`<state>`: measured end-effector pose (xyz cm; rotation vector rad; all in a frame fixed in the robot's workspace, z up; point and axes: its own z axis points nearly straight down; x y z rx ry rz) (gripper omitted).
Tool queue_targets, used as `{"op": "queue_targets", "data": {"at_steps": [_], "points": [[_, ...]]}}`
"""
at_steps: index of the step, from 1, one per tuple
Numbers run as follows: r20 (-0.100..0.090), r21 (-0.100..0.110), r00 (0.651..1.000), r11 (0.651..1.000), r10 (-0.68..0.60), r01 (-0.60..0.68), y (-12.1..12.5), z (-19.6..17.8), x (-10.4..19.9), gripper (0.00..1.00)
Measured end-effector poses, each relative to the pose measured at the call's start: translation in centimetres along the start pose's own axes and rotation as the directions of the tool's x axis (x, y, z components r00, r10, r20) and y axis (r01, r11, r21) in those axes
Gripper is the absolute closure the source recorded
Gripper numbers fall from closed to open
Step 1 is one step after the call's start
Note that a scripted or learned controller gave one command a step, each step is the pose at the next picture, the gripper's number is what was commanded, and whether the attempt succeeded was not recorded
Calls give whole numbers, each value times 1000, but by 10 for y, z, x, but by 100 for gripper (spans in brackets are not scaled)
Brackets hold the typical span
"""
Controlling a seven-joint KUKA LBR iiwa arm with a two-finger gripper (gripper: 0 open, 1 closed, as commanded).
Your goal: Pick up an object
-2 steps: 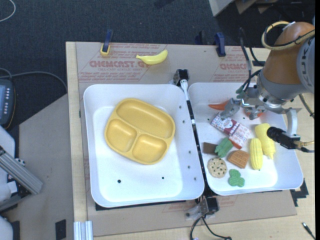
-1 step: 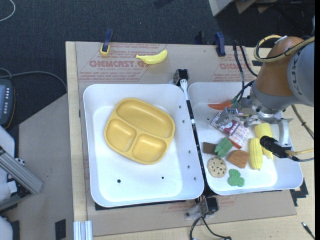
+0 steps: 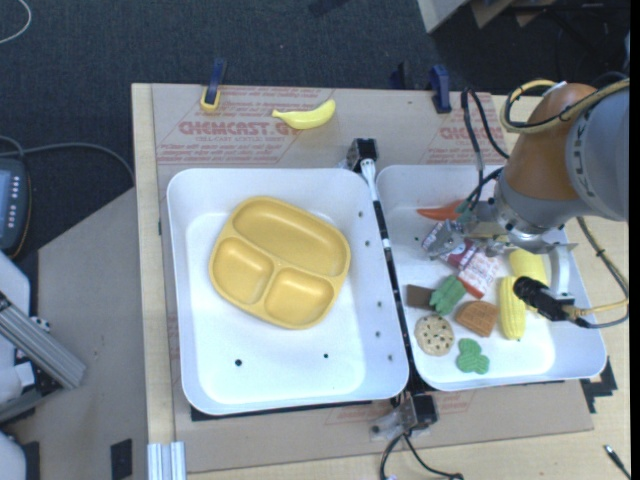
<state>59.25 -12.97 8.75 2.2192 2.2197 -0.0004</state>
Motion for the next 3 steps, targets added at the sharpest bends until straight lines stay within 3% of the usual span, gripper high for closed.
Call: {"op": "queue_targets", "data": {"at_steps": [1,3], "points": [[5,-8,1000,1000,2,-2,2,-13,-3,100],[-1,-4,1000,1000,-1,1,7,-120,1,100]]}}
